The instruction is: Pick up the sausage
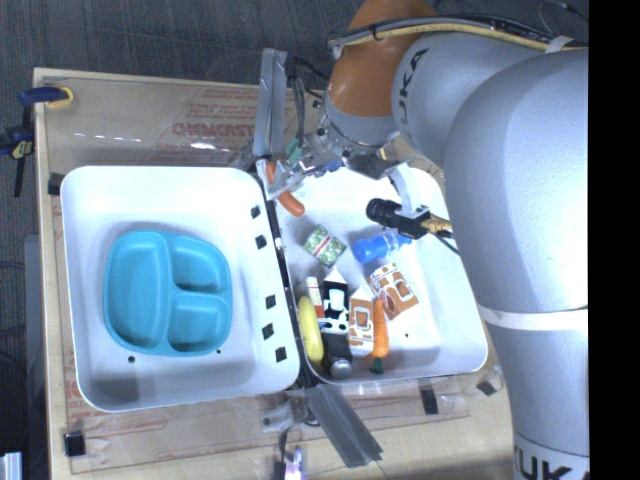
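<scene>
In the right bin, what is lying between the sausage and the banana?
In the camera view, a small green and white packet lies on the bin floor between the sausage near the top and the banana near the bottom, close to the dividing wall.

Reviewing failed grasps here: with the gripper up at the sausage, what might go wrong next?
The sausage lies tight against the right bin's left wall, by the divider; a finger could strike that wall and miss. The gripper sits at the sausage's upper end, so a pinch there might let it swing or slip out.
</scene>
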Robot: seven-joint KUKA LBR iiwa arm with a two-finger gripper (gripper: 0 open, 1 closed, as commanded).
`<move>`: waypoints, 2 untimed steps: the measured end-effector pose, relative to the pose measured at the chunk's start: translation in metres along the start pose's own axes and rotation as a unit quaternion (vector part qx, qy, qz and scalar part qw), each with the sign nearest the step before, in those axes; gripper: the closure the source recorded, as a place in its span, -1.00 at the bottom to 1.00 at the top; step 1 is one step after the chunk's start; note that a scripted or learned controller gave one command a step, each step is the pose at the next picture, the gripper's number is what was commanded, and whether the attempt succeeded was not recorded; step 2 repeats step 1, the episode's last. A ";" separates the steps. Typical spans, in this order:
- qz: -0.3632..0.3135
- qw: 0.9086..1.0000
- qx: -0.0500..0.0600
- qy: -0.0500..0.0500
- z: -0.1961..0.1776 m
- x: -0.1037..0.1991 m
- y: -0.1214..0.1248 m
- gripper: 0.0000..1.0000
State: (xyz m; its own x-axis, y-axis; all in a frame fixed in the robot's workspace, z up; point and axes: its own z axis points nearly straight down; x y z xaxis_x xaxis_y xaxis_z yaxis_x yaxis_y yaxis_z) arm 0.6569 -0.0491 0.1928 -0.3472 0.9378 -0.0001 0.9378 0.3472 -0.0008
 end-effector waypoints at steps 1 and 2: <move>-0.002 1.000 0.001 0.000 -0.010 0.001 0.001 1.00; -0.002 1.000 0.001 0.000 -0.010 0.001 0.001 1.00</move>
